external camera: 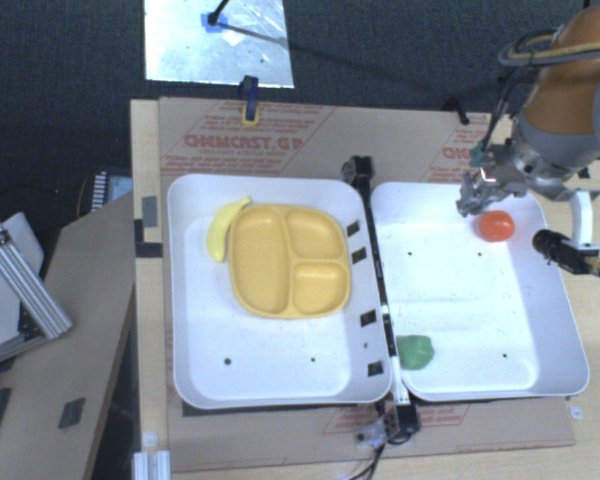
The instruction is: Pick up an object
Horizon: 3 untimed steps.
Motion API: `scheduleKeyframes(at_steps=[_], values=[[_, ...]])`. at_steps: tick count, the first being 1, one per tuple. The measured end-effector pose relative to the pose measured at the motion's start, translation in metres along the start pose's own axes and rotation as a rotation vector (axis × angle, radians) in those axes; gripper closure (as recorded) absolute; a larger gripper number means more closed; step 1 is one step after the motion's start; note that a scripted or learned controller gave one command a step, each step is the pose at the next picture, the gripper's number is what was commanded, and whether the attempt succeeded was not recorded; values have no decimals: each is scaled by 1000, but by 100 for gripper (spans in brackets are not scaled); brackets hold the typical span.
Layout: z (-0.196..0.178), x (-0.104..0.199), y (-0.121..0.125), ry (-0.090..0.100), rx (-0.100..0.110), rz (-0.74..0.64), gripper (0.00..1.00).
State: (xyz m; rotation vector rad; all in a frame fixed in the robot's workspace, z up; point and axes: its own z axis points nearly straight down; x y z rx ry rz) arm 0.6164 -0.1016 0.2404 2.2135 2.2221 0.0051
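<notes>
My gripper [477, 202] hangs over the back of the right bin [460, 298], just left of and above an orange-red ball [496, 226] that lies on the bin floor. The ball sits beside the gripper, not between its fingers. A green lump [414, 351] rests at the right bin's front left corner. In the left bin [195, 298] a yellow divided plate [286, 260] lies flat, with a yellow banana [221, 230] against its left edge.
A black divider with clips [372, 268] runs between the two bins. A black part on the arm [565, 248] overhangs the right bin's right rim. Cardboard [280, 138] lies under the bins, and a shiny sheet [218, 28] sits behind.
</notes>
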Motion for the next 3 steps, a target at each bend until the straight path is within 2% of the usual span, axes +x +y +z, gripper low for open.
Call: scheduleKeyframes(at_steps=[1,3], values=[[7,62,-7,2,5,-4,100],[-2,171,-5,2,4,-5,100]])
